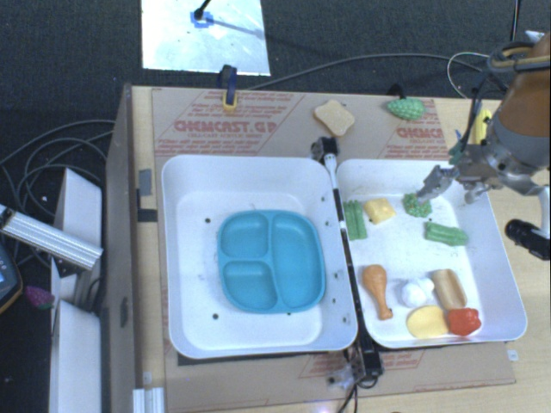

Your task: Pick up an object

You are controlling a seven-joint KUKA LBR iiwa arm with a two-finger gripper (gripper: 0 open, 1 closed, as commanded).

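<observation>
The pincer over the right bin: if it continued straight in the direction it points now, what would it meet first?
Probably the small green piece just beyond the pincer, which points down and left. Depth is unclear, so it might pass over and meet the right bin's floor.

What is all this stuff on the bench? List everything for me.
Left bin: one, white, left side of bench.
Right bin: one, white, beside it.
Divided plate: one, blue, in left bin.
Green toy pieces: three, in right bin.
Yellow chunk: one, right bin.
Drumstick: one, orange-brown, right bin.
White ball, bread roll, lemon, tomato: one each, right bin's near end.
Toast and green item: on board behind bins.
Arm: one, grey and orange, right; jaws over right bin.
</observation>
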